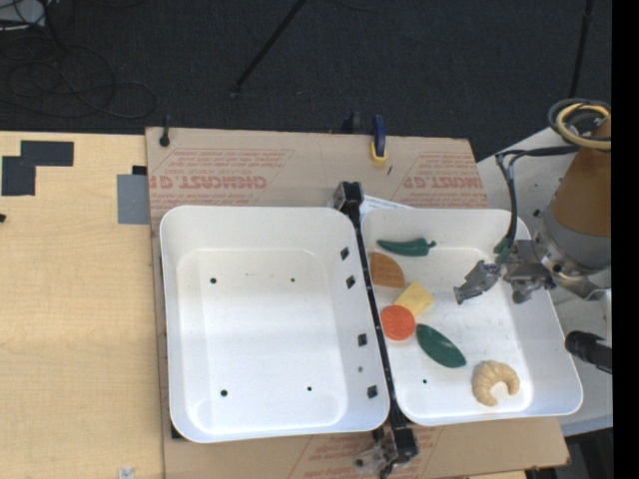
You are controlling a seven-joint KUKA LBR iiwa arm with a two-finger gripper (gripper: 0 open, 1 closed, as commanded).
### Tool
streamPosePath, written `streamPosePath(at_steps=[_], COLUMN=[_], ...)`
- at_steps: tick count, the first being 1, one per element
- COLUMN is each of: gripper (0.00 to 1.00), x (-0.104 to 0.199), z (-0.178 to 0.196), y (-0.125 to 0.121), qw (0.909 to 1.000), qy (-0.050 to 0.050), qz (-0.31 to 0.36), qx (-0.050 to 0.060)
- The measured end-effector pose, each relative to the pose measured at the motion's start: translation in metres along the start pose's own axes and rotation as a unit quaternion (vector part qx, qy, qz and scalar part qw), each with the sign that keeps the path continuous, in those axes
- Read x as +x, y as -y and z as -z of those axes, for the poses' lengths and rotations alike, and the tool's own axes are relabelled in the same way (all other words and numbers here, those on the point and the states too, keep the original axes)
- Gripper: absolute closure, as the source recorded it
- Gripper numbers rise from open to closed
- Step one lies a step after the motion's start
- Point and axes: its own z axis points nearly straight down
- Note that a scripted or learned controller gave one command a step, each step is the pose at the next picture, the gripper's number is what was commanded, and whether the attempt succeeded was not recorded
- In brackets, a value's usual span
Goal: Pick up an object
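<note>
The left bin (260,317) sits bare beside the divider (364,307). Just right of the divider come a brown piece (386,267), a yellow block (413,297) and an orange round (398,322); further right, a green pepper (407,247), a dark green pod (440,346) and a croissant (495,380). The jaws (475,285) hover well right of the divider, spread, pinching nothing. The croissant looks light, stiff plastic; its thick middle suits a grip.

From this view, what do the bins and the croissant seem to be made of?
Bins: probably plastic, smooth white with rounded, moulded-looking rims and a faint sheen. Croissant: likely plastic toy food, uniform tan with even ridges; the view is too coarse to be sure.
</note>
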Motion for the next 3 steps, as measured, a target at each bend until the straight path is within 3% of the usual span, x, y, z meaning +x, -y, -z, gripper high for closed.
streamPosePath(at_steps=[1,2,3], gripper=[0.0,1.0,1.0], x=[0.031,0.027,0.022], z=[-0.127,-0.11,-0.125], y=[-0.005,-0.006,-0.066], qw=[1.0,1.0,1.0], qy=[-0.002,0.0,0.001], qz=[0.001,-0.004,0.0], qx=[0.005,0.001,-0.002])
